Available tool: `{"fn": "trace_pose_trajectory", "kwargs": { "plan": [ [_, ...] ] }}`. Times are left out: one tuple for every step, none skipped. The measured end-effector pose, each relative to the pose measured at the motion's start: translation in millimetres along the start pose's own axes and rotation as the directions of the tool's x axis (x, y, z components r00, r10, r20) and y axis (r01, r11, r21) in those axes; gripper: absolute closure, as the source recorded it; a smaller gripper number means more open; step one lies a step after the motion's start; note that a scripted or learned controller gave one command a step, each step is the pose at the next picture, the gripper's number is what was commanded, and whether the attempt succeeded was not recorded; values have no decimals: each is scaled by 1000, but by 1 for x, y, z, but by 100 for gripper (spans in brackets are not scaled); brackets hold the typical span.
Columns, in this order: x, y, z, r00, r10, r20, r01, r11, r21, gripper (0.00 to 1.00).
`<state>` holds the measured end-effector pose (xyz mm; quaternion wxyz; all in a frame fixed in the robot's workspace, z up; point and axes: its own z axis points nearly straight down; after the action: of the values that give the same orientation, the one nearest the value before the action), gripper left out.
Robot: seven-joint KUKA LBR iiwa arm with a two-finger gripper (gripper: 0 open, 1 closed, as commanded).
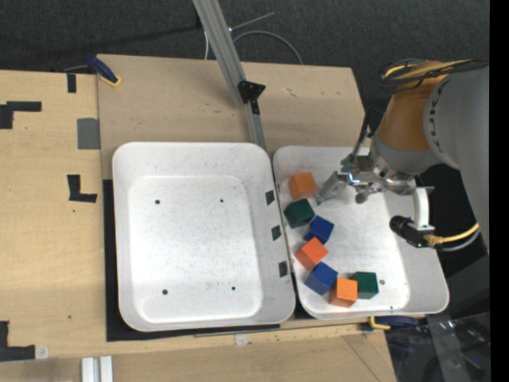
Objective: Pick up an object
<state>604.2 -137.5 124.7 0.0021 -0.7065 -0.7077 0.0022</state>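
**Lining up on the orange cube at the top of the right bin**

I have the gripper (pixel 338 185) low inside the right bin (pixel 413 281), just beside the orange cube (pixel 301 185) that lies nearest the bin's far edge. From my seat I see one finger angled down toward that cube, but the wrist covers the rest, so I cannot tell how wide the fingers stand or whether anything sits between them. I see no block lifted off the floor.

Taking that top orange cube as my landmark: a dark green cube (pixel 299 212) touches it just below, a blue cube (pixel 320 229) lies below and to the right of the green one, and a second orange cube (pixel 312 252) comes next down the line. Further down sit another blue cube (pixel 322 278), a third orange cube (pixel 344 290) and a second green cube (pixel 366 284), clustered together. The left bin (pixel 127 165) lies across the divider from the landmark.

To do this well, I judge the fingers should straddle the orange cube across its free faces, not the face pressed against the green cube, or a fingertip will likely land on the neighbour and shove both. I would centre over it, descend squarely, close, then lift straight up.
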Motion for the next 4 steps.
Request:
{"fn": "trace_pose_trajectory", "kwargs": {
  "plan": [
    [1, -1, 36, 1000, 0, 0, 0, 1000, 0, 0],
    [1, 0, 23, 1000, -1, -1, 1, 1000, -3, 100],
    [3, 4, -39, 1000, 0, 1, 0, 1000, -11, 100],
    [11, 11, -88, 1000, -1, 0, 1, 1000, -10, 100]
  ]
}}
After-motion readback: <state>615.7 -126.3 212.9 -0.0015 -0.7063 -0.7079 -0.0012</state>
